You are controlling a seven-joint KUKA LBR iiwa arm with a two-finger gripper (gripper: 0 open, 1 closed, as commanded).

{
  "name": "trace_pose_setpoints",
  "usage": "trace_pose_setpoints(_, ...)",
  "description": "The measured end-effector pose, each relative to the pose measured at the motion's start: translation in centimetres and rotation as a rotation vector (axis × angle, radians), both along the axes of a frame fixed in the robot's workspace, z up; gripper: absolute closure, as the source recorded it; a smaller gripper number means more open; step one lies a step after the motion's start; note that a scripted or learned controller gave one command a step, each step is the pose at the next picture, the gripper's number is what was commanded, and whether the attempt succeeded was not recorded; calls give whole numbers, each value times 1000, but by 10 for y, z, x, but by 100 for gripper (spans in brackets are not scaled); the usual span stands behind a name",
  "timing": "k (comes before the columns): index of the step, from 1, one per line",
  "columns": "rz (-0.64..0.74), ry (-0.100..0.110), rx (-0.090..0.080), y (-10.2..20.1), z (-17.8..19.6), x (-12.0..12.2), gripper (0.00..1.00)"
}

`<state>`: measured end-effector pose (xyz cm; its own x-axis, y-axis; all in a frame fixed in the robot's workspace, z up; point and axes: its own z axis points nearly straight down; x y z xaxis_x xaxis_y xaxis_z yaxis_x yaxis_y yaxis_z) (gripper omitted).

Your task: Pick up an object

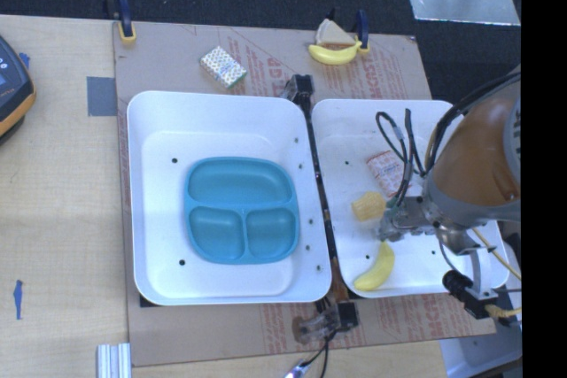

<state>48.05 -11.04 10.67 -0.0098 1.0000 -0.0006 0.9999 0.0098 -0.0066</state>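
Two shallow white plastic bins: left bin [142, 190] holds a glossy blue three-compartment tray [241, 210]; right bin [354, 115] holds a curved yellow banana [376, 269], pale yellow chunk [368, 206] and crinkled wrapper [385, 170]. Metal gripper [400, 226] sits just above banana, w/ grip state indiscernible.

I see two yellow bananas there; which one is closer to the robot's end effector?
The banana inside the right bin, just below the end effector. The other banana lies outside both bins, on the cardboard behind them.
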Motion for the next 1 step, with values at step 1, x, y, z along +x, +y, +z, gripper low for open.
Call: trace_pose_setpoints(1, 0, 0, 0, 0, 0, 0, 0)
